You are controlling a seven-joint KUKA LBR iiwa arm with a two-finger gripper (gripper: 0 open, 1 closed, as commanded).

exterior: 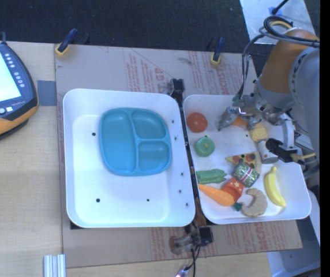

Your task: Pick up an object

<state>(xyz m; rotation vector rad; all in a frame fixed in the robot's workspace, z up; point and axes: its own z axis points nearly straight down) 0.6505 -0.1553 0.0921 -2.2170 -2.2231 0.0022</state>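
The desk point(26, 178) carries two white bins; the left bin point(81, 203) holds a blue divided plate point(135, 141), while the right bin point(296, 209) holds the toy food. The arm point(289, 68) reaches in at three o'clock, its gripper point(229, 118) low over the right bin's twelve o'clock end; whether it is spread or pressed together I cannot tell. The red tomato point(197, 122) sits just beside it at nine o'clock, the green pepper point(205, 146) near at seven. The bin's far rim lies close at twelve; open floor lies between tomato and gripper.
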